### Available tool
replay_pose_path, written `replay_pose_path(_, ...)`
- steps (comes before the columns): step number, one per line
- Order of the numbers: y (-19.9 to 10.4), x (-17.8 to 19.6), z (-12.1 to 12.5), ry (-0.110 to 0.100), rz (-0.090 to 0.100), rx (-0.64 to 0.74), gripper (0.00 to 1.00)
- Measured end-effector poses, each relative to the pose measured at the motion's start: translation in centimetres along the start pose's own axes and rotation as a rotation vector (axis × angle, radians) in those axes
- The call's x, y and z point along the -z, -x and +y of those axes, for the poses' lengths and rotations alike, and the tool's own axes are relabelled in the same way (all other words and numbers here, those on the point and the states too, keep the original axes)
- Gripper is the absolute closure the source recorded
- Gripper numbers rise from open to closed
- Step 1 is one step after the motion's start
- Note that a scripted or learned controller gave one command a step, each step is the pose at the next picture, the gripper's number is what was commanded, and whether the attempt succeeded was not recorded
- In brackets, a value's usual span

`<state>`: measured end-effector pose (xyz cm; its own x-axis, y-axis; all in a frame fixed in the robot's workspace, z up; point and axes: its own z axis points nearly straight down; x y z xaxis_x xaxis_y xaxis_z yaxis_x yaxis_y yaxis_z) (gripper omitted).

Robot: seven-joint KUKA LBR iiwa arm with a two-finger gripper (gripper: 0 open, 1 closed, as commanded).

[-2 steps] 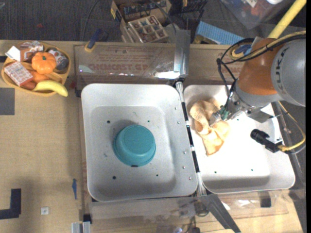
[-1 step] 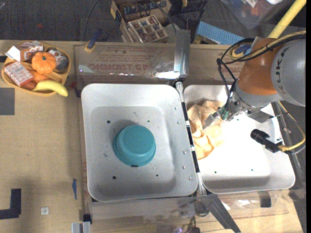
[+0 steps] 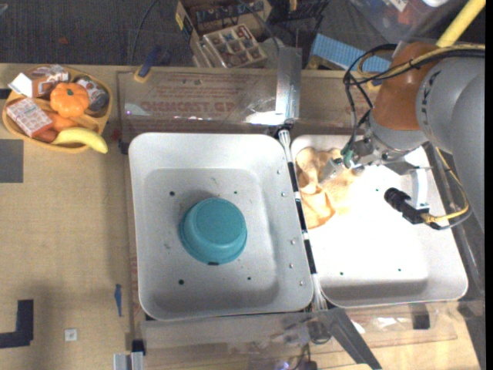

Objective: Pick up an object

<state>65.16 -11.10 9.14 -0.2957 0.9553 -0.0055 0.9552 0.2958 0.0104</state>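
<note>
Arm's down in the right bin, teal bowl sitting alone in the left one.

So here's what you've got: take the teal bowl as your landmark, it sits upside down around the middle of the left bin. Off to the right of the bowl, past the wall where the two bins meet, there's a pale tan and orange lump of stuff lying against the near-left side of the right bin. The gripper is up and to the right of the bowl, right at the top edge of that lump, with the grey arm and its orange band behind it. You can't tell how far the gripper is spread or if it's got anything, it's too small and blurry. Far up-left of the bowl, out on the bench, is a basket with a banana and a small pumpkin.
</note>
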Motion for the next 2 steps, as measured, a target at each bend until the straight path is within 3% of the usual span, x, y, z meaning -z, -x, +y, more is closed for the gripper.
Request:
replay_pose_path(1, -0.1, 1.2, 0.2, 0.005, -0.002, 0.003, 1.00)
replay_pose_path(2, 4.3, -0.1, 0.5, -0.006, 0.005, 0.023, 1.00)
